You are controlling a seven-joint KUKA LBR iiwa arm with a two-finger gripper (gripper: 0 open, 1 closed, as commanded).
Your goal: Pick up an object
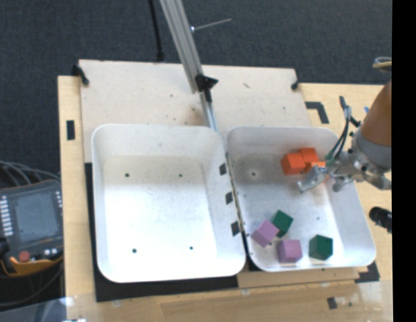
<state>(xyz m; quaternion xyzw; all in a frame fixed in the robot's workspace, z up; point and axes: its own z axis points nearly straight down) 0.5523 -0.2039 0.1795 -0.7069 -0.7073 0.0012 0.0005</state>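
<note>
- Dark carpet surrounds a pale wooden bench [70, 180] (a lighter board lies across its far half), and two shallow white bins sit side by side on it.
- On the viewer's left, the left bin [100, 180] has only a few small dark dots on its floor.
- Beside it, the right bin [352, 227] holds all the loose objects.
- An orange block [298, 161] lies in the far part of the right bin, just beside the fingers.
- A green cube [282, 221] sits nearer the middle, touching a purple cube [265, 234] at its near-left side.
- A second purple cube [288, 250] lies near the front wall, and a second green cube [321, 247] stands just beside it on the right.
- The grey arm [376, 136] enters from the right edge, orange band above the wrist.
- Its gripper [322, 180] hangs over the far-right part of the right bin, fingers spread apart, nothing between them (one tip lies just below the orange block).
- An aluminium post [181, 39] rises at a slant from the bench behind the bins.
- A handheld control pendant [30, 220] with a grey screen lies off the bench at the left edge, cables beside it.
</note>
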